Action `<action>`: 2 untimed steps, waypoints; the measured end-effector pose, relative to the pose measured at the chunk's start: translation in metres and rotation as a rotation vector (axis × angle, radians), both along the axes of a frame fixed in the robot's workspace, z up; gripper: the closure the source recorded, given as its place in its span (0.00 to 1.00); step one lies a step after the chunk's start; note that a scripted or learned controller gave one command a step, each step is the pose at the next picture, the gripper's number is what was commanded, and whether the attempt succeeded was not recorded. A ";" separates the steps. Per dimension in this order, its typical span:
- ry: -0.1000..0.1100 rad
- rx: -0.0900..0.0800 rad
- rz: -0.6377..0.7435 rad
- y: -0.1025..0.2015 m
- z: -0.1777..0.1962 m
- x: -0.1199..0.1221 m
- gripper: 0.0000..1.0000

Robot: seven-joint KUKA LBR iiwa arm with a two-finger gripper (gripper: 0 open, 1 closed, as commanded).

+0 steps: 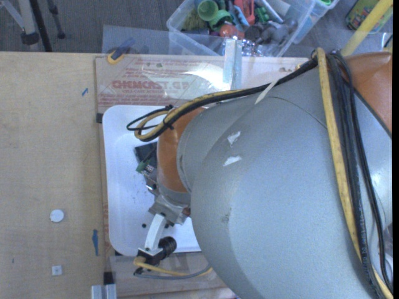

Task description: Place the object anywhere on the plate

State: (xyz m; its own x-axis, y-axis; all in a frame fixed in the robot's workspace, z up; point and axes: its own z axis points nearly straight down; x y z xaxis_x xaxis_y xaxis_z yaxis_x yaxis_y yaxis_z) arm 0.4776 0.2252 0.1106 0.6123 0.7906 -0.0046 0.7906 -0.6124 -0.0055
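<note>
Your arm (274, 185) is covering most of the bin (118, 185); the gripper's state, you cannot tell. The object is lying hidden.

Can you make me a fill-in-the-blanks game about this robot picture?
1. The big arm is mostly ____ in colour.
2. The band above the wrist is ____.
3. The arm reaches over a shallow bin that is ____ in colour.
4. The clear tub beyond the bench is full of colourful ____.

Missing words: grey; orange; white; toys
</note>
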 end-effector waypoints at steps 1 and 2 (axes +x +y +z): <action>0.000 0.000 0.000 0.000 0.000 0.000 0.00; -0.005 -0.001 -0.107 -0.050 0.026 0.063 0.00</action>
